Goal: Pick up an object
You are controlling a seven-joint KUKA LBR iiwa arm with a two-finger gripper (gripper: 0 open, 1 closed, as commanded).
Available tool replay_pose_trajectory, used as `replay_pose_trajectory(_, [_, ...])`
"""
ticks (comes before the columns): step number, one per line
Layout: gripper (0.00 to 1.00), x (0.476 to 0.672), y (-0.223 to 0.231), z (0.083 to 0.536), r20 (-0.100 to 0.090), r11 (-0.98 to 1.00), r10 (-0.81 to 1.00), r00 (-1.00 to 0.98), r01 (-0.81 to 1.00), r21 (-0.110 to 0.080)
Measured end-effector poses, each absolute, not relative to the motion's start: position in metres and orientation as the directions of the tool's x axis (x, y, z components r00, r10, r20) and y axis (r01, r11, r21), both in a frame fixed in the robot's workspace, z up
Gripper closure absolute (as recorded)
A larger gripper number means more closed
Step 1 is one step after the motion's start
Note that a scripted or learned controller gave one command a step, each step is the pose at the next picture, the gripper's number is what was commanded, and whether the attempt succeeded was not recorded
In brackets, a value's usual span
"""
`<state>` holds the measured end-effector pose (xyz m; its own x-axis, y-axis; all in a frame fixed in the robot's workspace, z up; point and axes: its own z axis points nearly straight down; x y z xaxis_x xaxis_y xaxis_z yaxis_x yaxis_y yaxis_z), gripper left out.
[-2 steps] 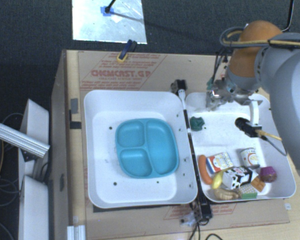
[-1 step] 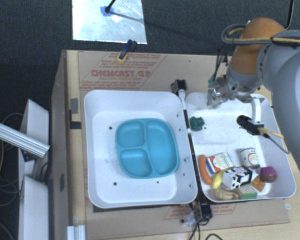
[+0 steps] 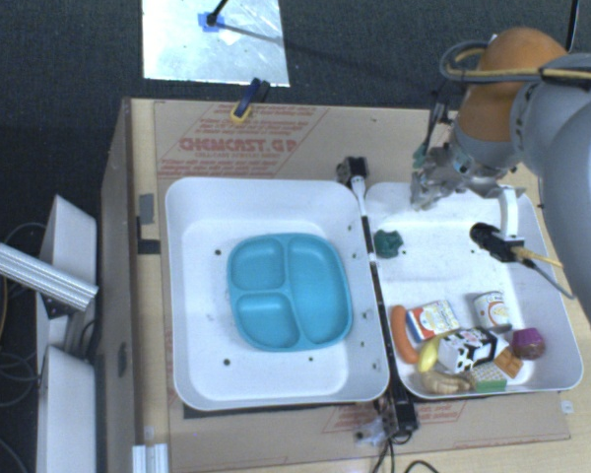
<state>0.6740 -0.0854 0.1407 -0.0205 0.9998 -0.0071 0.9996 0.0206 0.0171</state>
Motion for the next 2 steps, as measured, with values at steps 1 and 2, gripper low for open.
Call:
replay_pose_trajectory(1, [1.00,0.675,-0.086,0.152,-0.008,0.023,1.000,-0.023,1.000,0.020])
replay_pose_trajectory(2, [1.00,0.676,-0.086,0.163,-0.009,0.026,1.000,-0.025,0.999,0.024])
